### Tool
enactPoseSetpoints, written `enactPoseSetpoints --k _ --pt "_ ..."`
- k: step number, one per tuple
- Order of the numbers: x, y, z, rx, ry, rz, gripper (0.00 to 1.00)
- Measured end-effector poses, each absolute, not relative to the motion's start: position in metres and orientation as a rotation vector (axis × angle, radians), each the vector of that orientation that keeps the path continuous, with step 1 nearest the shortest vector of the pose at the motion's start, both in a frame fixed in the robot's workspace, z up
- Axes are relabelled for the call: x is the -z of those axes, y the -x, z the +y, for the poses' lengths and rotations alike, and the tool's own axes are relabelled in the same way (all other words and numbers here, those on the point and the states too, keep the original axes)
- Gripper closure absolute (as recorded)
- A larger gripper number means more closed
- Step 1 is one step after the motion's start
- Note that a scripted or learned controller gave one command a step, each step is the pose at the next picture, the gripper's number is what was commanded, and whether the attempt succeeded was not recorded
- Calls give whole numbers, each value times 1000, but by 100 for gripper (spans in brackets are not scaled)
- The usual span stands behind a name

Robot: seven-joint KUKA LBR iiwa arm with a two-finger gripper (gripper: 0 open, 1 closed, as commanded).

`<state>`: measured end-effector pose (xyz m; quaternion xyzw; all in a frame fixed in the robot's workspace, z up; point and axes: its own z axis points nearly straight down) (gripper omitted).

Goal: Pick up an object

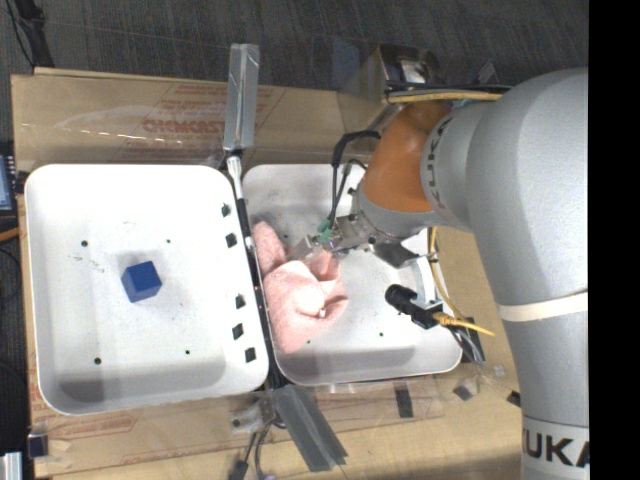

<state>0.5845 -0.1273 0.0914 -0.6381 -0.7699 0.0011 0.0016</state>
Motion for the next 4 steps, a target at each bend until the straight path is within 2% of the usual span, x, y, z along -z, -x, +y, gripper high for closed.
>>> enactPoseSetpoints --k 1,2,3,4 --pt "-101 -585 -127 -6 1998 -2418 100" --pt "-192 -599 -49 -1 1917 -2487 100" --pt "-142 -561 -105 -5 1975 -2439 100" --pt "-142 -561 -105 -5 1975 -2439 0"
